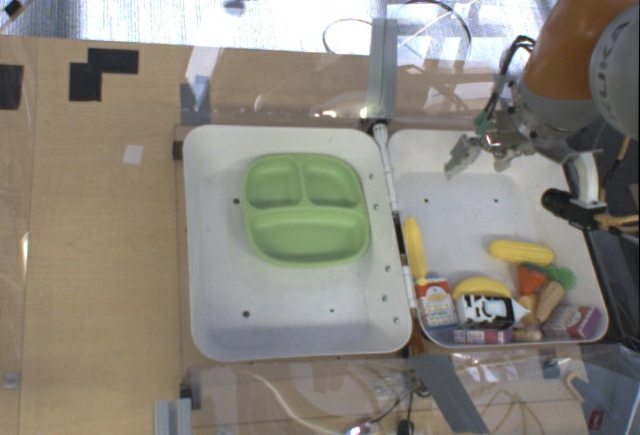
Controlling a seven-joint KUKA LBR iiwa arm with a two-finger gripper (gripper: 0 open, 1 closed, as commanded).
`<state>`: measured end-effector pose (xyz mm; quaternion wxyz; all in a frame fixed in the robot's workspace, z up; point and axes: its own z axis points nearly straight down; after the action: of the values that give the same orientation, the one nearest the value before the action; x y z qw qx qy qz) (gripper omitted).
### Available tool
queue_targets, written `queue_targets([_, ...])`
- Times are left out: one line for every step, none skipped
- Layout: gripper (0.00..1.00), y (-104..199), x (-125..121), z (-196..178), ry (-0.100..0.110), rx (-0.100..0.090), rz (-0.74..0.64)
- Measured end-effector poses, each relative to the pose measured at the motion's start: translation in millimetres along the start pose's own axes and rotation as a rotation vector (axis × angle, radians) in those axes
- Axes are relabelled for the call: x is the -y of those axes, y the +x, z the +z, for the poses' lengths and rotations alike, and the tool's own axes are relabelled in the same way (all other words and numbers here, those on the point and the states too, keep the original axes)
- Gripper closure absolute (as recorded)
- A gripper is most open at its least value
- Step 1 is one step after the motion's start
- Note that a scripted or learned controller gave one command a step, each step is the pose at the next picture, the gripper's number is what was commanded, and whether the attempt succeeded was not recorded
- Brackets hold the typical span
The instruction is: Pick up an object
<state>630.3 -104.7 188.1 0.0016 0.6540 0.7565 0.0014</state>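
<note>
So the tool (468,155) hangs over the bare far end of the right bin (440,198), fingers look slightly apart with nothing between them. The toys, like the corn cob (521,251), are jammed in the near corner, so a grab could nudge neighbours. The smaller pieces blur together.

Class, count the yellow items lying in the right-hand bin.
3: a yellow piece against the bin's left wall, a corn cob at mid-right, and a banana-like piece in the bottom pile, which may hide more.
</note>
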Motion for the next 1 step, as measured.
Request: queue_targets([0.0,-44.7,-33.9,85.8,-0.003,0.001,-0.201])
